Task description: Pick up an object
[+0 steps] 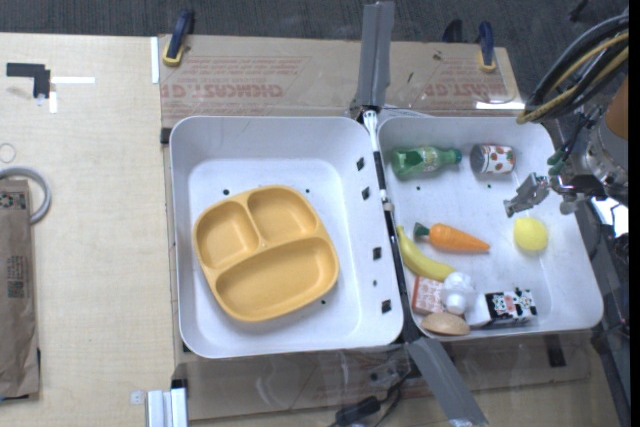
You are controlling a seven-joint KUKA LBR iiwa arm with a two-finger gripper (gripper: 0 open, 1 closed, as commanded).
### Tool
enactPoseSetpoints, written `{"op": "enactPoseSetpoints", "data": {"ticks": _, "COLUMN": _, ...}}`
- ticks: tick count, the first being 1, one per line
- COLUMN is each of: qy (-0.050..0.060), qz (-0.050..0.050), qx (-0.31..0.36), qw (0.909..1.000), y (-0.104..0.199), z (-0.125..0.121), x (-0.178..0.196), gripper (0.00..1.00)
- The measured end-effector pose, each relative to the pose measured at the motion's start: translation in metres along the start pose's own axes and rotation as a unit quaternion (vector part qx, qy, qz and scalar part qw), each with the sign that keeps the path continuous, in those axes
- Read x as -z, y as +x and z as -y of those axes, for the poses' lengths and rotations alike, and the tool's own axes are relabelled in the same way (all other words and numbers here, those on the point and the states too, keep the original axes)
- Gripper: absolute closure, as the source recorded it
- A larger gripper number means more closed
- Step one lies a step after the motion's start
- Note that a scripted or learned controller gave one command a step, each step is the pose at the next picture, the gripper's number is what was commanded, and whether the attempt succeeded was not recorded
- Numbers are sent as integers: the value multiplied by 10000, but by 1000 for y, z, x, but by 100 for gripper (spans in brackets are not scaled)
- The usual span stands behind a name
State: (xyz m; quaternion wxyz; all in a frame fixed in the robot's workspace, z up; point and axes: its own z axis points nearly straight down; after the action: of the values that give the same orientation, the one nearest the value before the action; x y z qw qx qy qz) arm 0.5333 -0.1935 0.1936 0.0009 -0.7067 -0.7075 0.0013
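The surface (80, 215) carries two shallow white bins side by side. The left bin (200, 155) sits at the centre of the frame and holds a yellow divided plate (265, 253) with three compartments, tilted a little off square. The right bin (570, 295) lies at the right of the frame and holds the smaller things. A green bottle (425, 160) lies on its side near the upper left of that bin, with a small patterned can (492, 159) just beside it to the right. Lower down, a banana (422, 258) lies along the left wall, an orange carrot (452, 237) just above it. A yellow lemon (531, 234) rests near the right wall. At the bottom edge sit a red-and-white packet (432, 295), a tan bun (445, 323) and a black-and-white carton (510, 306). The tool (528, 191) hangs at the right of the frame just above the lemon, spread apart and grasping nothing.
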Motion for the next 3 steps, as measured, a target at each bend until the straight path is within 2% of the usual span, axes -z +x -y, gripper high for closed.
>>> {"op": "enactPoseSetpoints", "data": {"ticks": 1, "qy": -4, "qz": 2, "qx": 758, "qw": 9971, "y": 95, "z": -5, "x": -69, "gripper": 0}}
{"op": "enactPoseSetpoints", "data": {"ticks": 2, "qy": -3, "qz": 2, "qx": 1049, "qw": 9945, "y": 91, "z": -15, "x": -103, "gripper": 0}}
{"op": "enactPoseSetpoints", "data": {"ticks": 3, "qy": -1, "qz": 6, "qx": 1027, "qw": 9947, "y": 89, "z": -15, "x": -94, "gripper": 100}}
